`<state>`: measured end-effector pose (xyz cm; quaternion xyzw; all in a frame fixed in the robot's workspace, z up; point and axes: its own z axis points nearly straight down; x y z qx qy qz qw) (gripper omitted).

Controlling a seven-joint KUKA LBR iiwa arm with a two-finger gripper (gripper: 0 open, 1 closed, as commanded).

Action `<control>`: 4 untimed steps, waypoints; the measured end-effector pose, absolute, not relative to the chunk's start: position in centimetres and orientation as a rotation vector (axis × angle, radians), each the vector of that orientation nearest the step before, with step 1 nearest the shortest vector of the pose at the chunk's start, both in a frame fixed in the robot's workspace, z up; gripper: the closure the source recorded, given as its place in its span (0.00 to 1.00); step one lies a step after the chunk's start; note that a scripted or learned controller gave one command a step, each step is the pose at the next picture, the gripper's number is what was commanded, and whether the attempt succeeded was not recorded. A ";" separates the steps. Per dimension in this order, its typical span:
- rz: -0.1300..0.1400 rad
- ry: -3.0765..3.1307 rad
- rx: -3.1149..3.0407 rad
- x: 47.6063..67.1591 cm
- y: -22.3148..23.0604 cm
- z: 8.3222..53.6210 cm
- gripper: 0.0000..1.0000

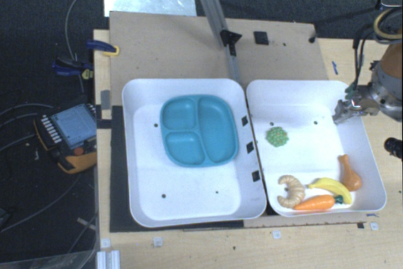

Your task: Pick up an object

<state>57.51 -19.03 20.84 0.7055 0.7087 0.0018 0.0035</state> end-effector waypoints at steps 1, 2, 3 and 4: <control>0.006 2.222 2.211 57.7 -19.1 26.3 1.00; 0.004 2.232 2.209 59.1 -13.7 25.1 1.00; 0.003 2.233 2.209 59.4 -7.7 24.1 1.00; 0.004 2.231 2.210 60.5 -3.2 23.6 1.00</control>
